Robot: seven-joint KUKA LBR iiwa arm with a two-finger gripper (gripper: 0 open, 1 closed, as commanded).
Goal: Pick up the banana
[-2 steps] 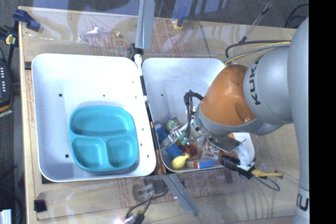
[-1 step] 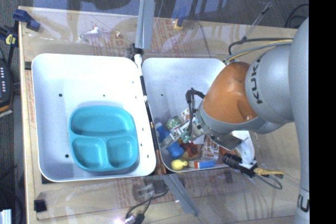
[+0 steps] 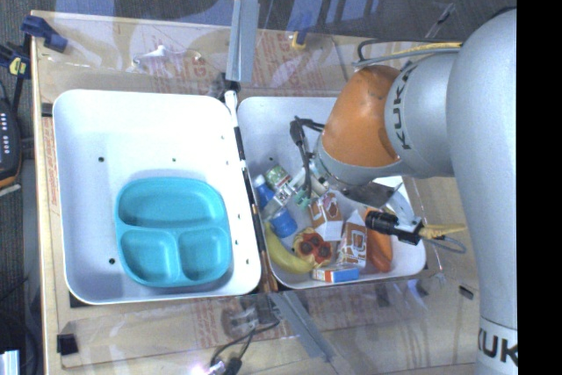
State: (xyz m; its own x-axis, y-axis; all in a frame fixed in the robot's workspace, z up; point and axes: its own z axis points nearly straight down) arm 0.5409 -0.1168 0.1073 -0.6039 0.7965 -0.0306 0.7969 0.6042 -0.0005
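Observation:
The yellow banana (image 3: 283, 253) lies curved along the front left corner of the right bin (image 3: 263, 118), partly under a dark red and orange toy (image 3: 313, 245). The grey arm with its orange band (image 3: 362, 120) reaches in from the right and hangs over the middle of this bin. Below the band, the gripper (image 3: 309, 185) points down into the clutter, a little behind and to the right of the banana. Its lower part is hidden among the objects and the arm's body.
Around the banana lie a blue bottle (image 3: 281, 224), a green and white packet (image 3: 277, 177), several small red and white cartons (image 3: 354, 245) and an orange item (image 3: 381, 250). The left bin (image 3: 79, 118) holds a blue divided tray (image 3: 174, 231).

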